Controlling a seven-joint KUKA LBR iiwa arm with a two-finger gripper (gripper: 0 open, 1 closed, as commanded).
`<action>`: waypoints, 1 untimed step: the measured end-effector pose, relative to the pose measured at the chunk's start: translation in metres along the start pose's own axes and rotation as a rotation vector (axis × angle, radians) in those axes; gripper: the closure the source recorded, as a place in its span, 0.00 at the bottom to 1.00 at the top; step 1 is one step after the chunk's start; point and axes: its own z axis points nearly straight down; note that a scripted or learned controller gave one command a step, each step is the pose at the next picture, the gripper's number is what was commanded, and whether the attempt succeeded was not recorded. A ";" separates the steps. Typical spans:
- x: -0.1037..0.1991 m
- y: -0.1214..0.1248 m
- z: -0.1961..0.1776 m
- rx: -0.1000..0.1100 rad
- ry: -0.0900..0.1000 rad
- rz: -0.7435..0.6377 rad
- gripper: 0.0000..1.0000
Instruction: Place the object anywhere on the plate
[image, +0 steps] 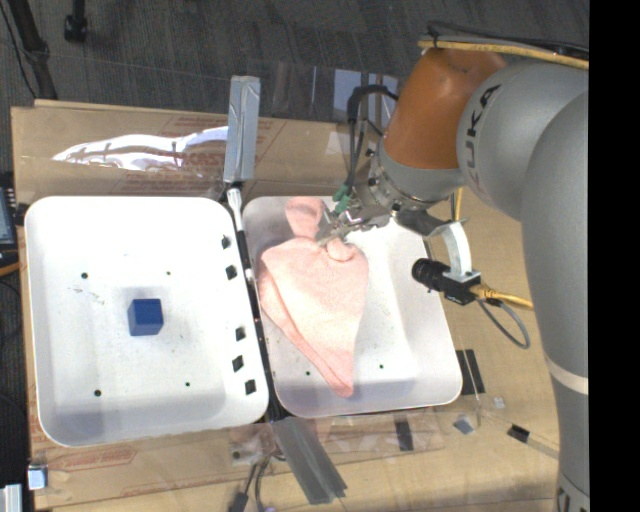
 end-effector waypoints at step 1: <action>0.002 0.001 0.016 0.002 0.000 -0.008 1.00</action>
